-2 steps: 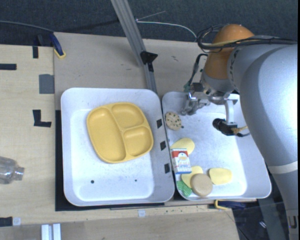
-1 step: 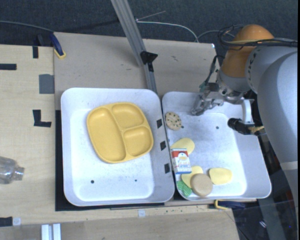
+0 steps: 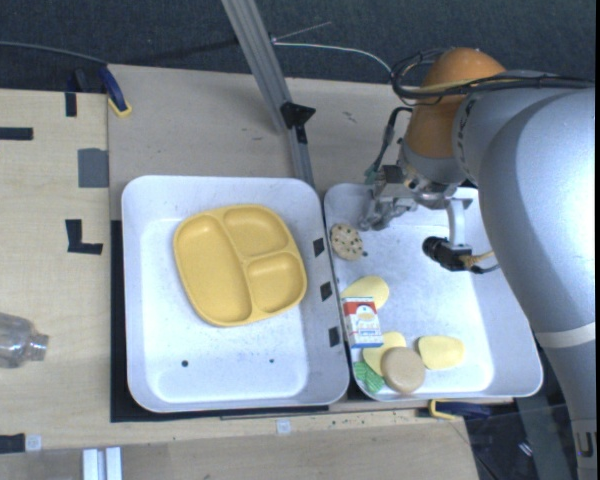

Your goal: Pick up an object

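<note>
Resting on wooden bench [image 3: 40,298], white bins [image 3: 145,298]

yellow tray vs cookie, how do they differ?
The yellow tray lies in the left bin; the cookie lies in the right bin. The tray is far larger and takes up much of its bin's floor; the cookie is a small round piece. The tray is plain yellow with three compartments; the cookie is pale with dark specks. The gripper hangs just beside the cookie, well away from the tray. Both lie flat.
</note>
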You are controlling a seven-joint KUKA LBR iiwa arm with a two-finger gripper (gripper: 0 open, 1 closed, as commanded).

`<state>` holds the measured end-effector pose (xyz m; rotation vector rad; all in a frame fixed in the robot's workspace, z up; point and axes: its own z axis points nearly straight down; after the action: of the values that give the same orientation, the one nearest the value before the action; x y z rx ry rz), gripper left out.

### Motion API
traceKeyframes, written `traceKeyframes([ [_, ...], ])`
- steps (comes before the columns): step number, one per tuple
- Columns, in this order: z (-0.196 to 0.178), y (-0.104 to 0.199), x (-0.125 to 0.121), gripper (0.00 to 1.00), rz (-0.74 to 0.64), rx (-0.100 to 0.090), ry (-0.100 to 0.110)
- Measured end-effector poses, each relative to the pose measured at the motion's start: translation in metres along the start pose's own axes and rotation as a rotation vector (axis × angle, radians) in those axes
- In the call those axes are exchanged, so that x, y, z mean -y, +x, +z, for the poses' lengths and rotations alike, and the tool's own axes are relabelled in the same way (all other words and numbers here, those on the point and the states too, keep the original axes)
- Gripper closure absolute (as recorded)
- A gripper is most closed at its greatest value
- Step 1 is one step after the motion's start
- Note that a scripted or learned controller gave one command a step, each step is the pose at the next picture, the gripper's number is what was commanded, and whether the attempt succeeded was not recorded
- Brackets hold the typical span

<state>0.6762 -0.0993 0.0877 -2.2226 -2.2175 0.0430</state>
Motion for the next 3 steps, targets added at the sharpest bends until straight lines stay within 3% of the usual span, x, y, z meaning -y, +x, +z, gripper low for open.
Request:
traceKeyframes([
  [1, 0.003, -0.049, -0.002, 1.00, -0.007, -0.045, 0.009],
  [2, -0.012, -0.096, -0.001, 1.00, -0.005, -0.034, 0.001],
  [3, -0.003, -0.105, -0.004, 1.00, -0.010, -0.038, 0.009],
])
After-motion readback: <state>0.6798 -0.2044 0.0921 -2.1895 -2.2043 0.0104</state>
